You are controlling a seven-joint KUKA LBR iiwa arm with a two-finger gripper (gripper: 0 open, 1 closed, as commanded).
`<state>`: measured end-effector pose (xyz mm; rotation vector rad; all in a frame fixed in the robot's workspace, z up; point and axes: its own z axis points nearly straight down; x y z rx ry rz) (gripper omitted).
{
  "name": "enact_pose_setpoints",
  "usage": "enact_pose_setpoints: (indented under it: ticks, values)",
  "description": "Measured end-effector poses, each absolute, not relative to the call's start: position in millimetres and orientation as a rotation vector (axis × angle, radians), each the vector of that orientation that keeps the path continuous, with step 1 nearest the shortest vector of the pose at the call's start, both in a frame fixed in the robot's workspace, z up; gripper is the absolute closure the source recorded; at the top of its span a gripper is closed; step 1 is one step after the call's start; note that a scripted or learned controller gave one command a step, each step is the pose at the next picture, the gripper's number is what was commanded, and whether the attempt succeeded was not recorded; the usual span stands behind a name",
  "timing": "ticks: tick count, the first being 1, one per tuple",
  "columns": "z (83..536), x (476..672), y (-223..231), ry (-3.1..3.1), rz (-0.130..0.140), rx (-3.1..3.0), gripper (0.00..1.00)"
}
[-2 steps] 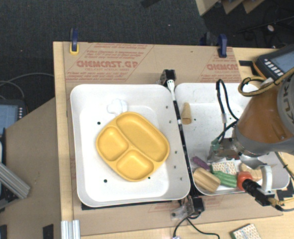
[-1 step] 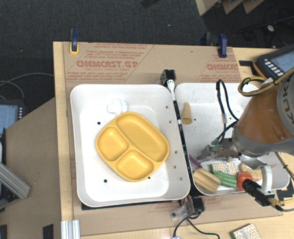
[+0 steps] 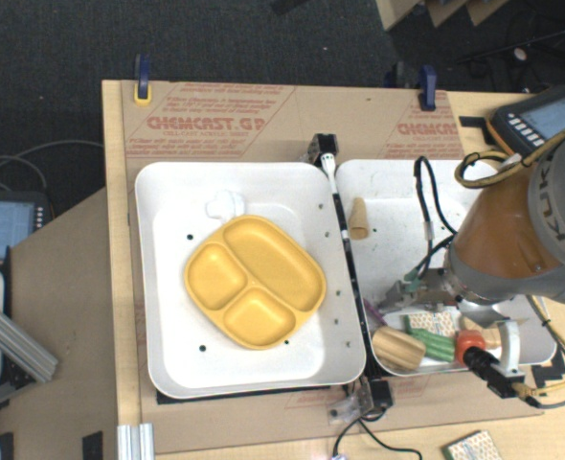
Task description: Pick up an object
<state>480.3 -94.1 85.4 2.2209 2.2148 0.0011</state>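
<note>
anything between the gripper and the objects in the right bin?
Cannot tell fully: the grey and orange arm covers the gripper and much of the right white bin. The wooden round block and small wooden cylinder lie in the open, nothing visible on top of them.

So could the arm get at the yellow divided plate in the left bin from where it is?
Probably yes: the yellow divided plate lies alone and uncovered in the left bin, with nothing over it, though the arm hangs above the right bin.
</note>
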Motion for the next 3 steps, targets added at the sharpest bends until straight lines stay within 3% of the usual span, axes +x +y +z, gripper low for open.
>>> enact_pose_setpoints:
  ticks: [1,2,3]
  values:
    - [85,480.1,-93,2.215,0.002,2.221,0.0]
    - [84,515.1,-93,2.22,0.002,2.217,0.0]
    - [85,582.0,-97,2.22,0.003,2.216,0.0]
